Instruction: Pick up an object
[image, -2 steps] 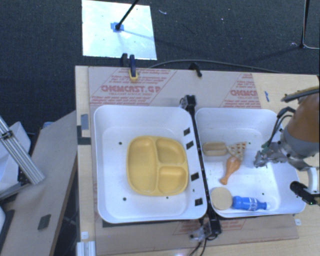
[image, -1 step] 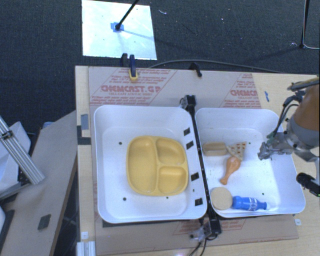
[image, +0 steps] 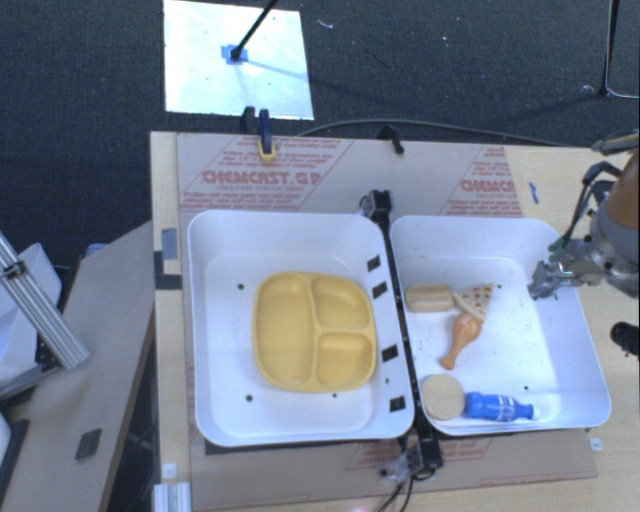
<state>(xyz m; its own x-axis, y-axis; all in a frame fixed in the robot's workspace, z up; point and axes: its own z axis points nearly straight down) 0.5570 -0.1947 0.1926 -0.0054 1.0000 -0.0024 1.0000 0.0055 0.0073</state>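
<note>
The right bin holds several food toys: a tan bread stick, a waffle-cone piece, an orange chicken drumstick, a round cookie and a blue bottle lying on its side. My gripper hangs at the bin's right rim, well right of the toys, with nothing seen between its fingers. The arm's wrist enters from the right edge.
The left bin holds a yellow divided plate. Black clips run along the seam between the bins. A blue and yellow clamp sits at the board's back edge.
</note>
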